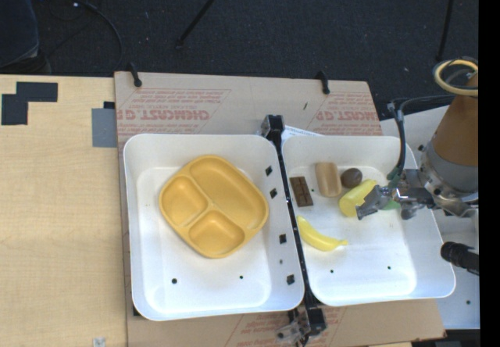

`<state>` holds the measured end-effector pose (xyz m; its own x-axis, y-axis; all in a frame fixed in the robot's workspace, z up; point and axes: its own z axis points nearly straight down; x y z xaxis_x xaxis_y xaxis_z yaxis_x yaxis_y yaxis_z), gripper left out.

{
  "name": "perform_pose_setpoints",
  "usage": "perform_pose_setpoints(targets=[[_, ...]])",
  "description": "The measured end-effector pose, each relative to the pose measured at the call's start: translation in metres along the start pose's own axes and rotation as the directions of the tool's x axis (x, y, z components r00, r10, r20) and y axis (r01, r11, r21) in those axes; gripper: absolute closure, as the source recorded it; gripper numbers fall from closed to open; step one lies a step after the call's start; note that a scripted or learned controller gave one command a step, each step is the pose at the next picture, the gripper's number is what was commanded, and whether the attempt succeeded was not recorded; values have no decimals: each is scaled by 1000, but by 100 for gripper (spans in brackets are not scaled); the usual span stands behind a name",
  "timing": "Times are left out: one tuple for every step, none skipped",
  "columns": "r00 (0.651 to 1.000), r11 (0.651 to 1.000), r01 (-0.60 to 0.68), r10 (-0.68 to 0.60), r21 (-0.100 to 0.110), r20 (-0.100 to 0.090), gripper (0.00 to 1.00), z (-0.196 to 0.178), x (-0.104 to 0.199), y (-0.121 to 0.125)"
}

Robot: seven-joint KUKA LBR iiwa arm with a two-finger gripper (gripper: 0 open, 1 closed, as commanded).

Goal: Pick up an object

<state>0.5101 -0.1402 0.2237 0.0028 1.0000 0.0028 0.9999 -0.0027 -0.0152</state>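
1. I see the gripper low over the right white shallow bin, near its right wall.
2. Its fingers sit against a yellow-green rounded block; I cannot tell whether they pinch it or merely touch it.
3. Just beside that block lie a dark brown round object and a tan wooden cylinder.
4. A dark brown rectangular bar lies near the divider, with a yellow plastic banana below it.
5. The left white bin holds a yellow three-compartment plate (sitting at a slant).
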Motion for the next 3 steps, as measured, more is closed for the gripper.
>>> perform_pose_setpoints(targets=[[1000, 1000, 3, -3, -11, 1, 0, -6, 0, 2], [1000, 1000, 2, -2, -7, 1, 0, 41, -7, 2], [1000, 1000, 2, -2, -6, 0, 0, 105, -7, 1]])
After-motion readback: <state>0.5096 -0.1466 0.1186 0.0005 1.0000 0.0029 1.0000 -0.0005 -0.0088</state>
